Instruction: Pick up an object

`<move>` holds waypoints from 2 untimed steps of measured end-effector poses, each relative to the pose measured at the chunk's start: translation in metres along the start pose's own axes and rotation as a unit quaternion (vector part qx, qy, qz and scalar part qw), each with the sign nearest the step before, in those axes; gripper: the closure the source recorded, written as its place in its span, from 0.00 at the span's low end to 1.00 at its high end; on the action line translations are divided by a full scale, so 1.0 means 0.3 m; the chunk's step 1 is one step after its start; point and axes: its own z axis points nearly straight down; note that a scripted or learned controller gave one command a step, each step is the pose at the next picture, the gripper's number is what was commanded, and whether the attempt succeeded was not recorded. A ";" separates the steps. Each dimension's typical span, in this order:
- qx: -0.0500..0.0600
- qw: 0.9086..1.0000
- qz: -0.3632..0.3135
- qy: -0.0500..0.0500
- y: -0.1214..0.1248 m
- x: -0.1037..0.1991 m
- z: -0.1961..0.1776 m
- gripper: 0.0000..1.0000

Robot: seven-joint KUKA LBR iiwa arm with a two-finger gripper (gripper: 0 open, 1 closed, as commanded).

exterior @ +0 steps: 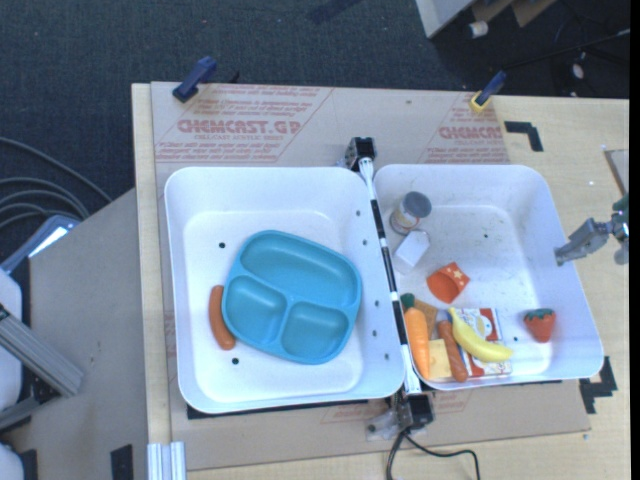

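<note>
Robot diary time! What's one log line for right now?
gripper: over right bin's right rim, holding nothing | banana, carrot, strawberry: right bin | plate, sausage: left bin

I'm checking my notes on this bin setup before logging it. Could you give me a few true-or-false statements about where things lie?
1. The blue divided plate lies in the left bin. True.
2. The banana lies on the blue plate. False: it lies in the right bin, near the carrot.
3. The strawberry sits apart from the other food. True.
4. The gripper is over the left bin. False: it is at the right bin's right edge.
5. A sausage lies beside the plate. True.
</note>
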 end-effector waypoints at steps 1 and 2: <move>0.001 1.000 0.000 0.001 0.020 0.178 0.461 0.00; 0.001 1.000 0.000 0.001 0.070 0.297 0.654 0.00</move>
